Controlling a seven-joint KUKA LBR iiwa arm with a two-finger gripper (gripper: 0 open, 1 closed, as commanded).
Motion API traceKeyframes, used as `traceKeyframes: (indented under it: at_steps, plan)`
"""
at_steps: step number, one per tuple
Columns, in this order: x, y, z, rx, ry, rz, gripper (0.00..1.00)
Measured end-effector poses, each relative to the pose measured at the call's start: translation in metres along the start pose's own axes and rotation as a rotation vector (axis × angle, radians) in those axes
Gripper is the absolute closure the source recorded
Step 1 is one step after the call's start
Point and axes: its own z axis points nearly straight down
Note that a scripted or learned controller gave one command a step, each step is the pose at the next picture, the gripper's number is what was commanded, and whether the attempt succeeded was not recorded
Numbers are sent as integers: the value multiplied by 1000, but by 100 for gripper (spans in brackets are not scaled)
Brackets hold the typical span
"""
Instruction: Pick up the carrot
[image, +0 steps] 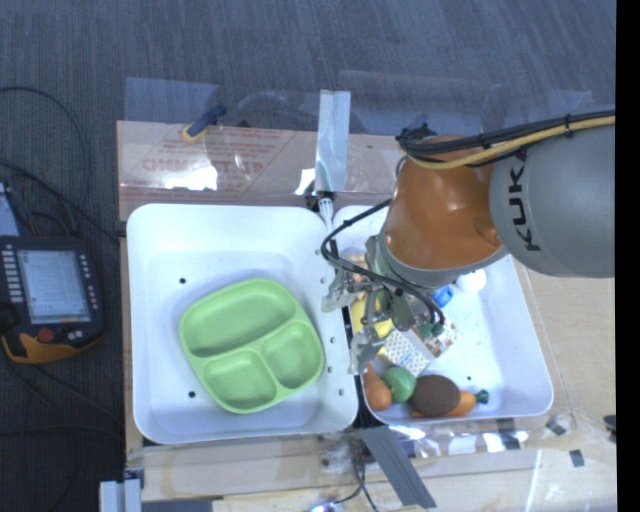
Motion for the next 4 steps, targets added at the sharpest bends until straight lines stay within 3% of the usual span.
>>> traceKeyframes:
  at_steps: [1,2,3,4]
  plan:
    - [-79,-20,-3,2,-2,-4,0]
    - [18,-46,0,2,2,128,0]
    - [52,-116,74,5,-8,81,0]
    - [4,-122,87,0,0,224,0]
